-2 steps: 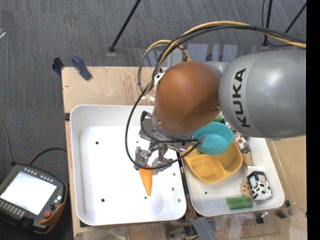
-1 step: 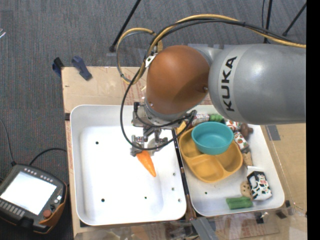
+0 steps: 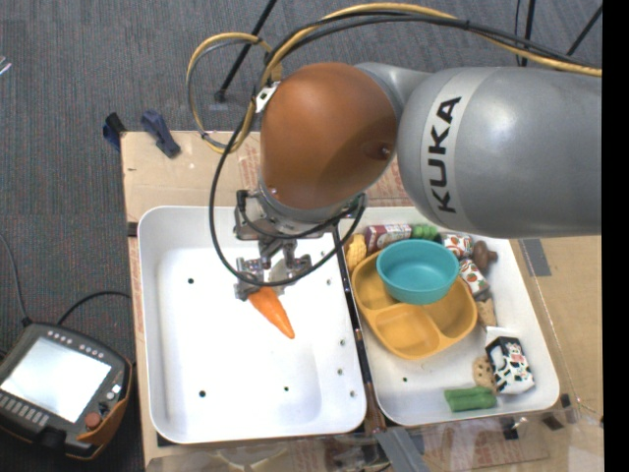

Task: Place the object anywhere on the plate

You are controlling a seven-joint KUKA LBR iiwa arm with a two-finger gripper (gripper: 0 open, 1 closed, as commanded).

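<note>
Orange toy carrot (image 3: pixel 272 312) lies tilted near the middle of the left bin (image 3: pixel 172 362), its thick end up under the gripper (image 3: pixel 263 281), tip pointing toward the bin's near right corner. The gripper hangs right above that thick end; whether it is clenched on the carrot or released cannot be told. In the right bin (image 3: pixel 531 382), a yellow divided plate (image 3: pixel 418 330) sits by the left wall, a teal bowl (image 3: pixel 419 269) on its far part
</note>
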